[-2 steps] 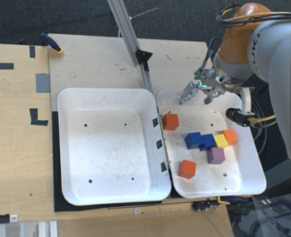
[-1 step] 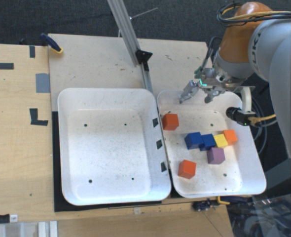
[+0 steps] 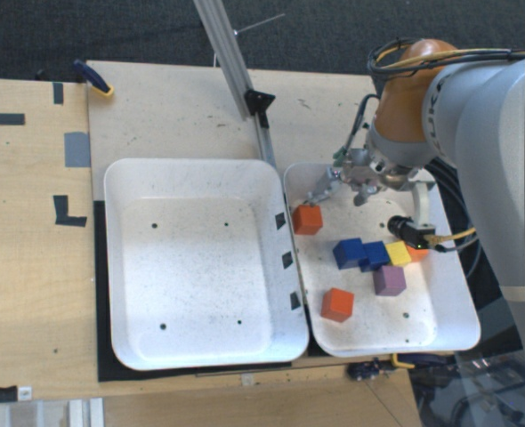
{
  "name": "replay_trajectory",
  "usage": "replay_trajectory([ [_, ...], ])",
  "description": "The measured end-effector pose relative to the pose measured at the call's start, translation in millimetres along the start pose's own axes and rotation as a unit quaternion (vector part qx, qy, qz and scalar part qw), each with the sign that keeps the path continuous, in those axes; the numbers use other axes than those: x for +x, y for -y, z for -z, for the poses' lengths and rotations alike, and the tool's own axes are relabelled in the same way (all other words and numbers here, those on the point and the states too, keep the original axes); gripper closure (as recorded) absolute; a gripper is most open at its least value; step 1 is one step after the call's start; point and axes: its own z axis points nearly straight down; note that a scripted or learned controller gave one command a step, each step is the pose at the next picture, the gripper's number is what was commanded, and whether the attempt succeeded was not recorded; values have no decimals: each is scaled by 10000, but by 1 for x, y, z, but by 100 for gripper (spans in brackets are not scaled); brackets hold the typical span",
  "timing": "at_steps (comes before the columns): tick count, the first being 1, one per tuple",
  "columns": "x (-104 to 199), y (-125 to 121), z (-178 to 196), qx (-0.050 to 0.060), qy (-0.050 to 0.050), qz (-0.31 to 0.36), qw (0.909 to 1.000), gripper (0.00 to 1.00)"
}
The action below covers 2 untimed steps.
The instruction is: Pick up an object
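The right bin (image 3: pixel 454 332) holds several small blocks. An orange cube (image 3: pixel 308 219) lies near its left wall, and a second orange cube (image 3: pixel 337 304) sits nearer the front. A blue block (image 3: pixel 360 254), a yellow block (image 3: pixel 399 254) and a purple block (image 3: pixel 390 280) cluster in the middle. My gripper (image 3: pixel 341 194) hangs over the back of this bin, open, with nothing between its fingers. Its left fingertip (image 3: pixel 319 191) is just above and to the right of the first orange cube.
The left bin (image 3: pixel 200 265) stands beside the right one, sharing a raised middle edge. A slanted metal bar (image 3: pixel 231 52) crosses the bench behind the bins. A black cable end (image 3: pixel 405 231) with a small orange piece hangs over the right bin's right side.
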Motion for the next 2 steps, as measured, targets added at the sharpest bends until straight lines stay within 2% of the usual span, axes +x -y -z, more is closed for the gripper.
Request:
replay_trajectory([
  [1, 2, -4, -39, -99, 4, 9, 10000, 0],
  [2, 2, 0, -34, -28, -2, 7, 10000, 100],
])
